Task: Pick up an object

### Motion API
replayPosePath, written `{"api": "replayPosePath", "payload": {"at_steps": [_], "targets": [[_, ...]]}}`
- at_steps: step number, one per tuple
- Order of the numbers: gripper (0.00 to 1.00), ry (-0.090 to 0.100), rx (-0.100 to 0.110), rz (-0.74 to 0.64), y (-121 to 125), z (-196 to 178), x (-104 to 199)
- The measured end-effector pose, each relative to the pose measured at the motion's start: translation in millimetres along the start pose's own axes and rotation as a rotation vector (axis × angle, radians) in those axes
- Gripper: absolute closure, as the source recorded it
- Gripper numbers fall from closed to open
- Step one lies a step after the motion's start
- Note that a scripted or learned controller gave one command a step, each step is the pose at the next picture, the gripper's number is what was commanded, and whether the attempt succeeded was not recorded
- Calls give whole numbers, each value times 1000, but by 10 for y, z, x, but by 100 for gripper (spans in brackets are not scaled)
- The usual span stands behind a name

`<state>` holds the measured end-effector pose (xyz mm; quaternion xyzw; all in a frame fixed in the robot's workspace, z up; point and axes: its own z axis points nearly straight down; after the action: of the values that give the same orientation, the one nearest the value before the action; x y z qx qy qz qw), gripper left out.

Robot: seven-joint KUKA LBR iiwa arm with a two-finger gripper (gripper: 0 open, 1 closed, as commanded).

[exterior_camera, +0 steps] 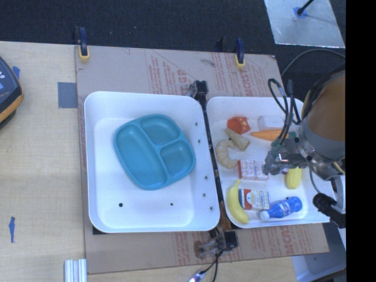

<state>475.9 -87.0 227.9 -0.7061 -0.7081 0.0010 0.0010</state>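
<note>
Tool over the right bin's clutter
The tool (276,163), its opening impossible to judge, hovers beside the small snack packet (252,169): light, crinkly, best pinched across its flat edges.

The gripper (276,163) at the right of the frame was dark and blurred, so how its fingers stood could not be told. The arm (326,119) above it ran off the right edge and covered part of the right bin (218,107). A yellow item (293,177) was half hidden under the wrist. Print on the small cartons (254,169) was too small to read. A dark device (8,93) was cut off at the left edge.
</note>
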Motion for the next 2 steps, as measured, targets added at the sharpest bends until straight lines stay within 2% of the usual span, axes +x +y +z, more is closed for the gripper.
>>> {"api": "replayPosePath", "payload": {"at_steps": [1,2], "targets": [[100,0,2,-3,249,365,547],[100,0,-1,0,3,79,58]]}}
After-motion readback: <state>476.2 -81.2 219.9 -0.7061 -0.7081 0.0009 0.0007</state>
